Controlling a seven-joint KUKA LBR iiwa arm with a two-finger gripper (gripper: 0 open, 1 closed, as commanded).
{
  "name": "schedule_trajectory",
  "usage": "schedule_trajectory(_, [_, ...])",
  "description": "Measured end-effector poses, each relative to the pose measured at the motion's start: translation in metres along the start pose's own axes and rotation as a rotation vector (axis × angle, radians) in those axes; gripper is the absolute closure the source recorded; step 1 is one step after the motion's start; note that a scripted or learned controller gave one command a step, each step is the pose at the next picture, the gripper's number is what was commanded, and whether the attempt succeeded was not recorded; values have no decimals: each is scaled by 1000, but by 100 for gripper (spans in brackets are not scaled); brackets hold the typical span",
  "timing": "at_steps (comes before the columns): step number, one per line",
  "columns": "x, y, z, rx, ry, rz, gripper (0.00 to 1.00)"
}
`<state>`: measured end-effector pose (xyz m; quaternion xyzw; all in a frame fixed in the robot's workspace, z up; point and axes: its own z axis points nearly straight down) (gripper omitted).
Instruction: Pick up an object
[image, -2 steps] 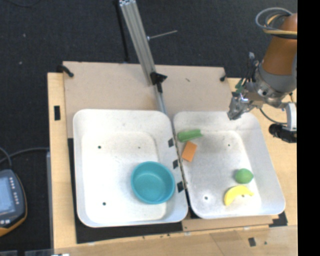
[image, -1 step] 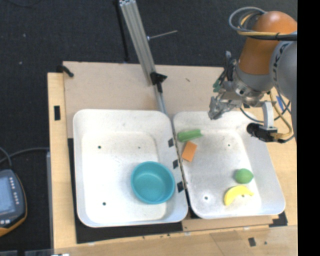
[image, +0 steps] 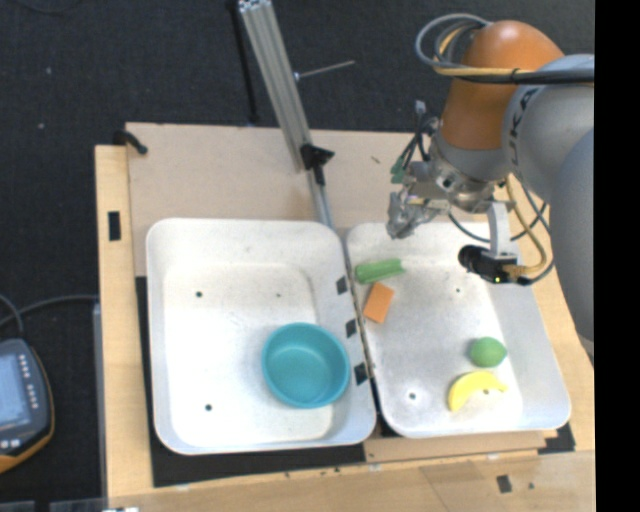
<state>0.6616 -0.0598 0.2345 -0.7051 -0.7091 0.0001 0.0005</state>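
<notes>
Right bin: green cylinder, orange block, green ball, yellow banana. Left bin: teal bowl.

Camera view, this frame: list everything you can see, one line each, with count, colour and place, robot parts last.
Bins: 2, white, side by side on the bench.
Bowl: 1, teal, left bin, near its lower right corner.
Green cylinder: 1, green, right bin, upper left part.
Orange block: 1, orange, right bin, just below the green cylinder.
Green ball: 1, green, right bin, lower right part.
Banana: 1, yellow, right bin, below the green ball.
Metal rail: 1, grey, slanting in from the top to between the bins.
Arm: 1, grey with orange band, upper right.
Gripper: 1, above the right bin's top edge.
</notes>
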Motion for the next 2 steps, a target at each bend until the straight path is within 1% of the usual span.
schedule_trajectory(1, [42,1,-4,-2,0,0,100])
schedule_trajectory(2, [101,0,-14,-3,1,-3,100])
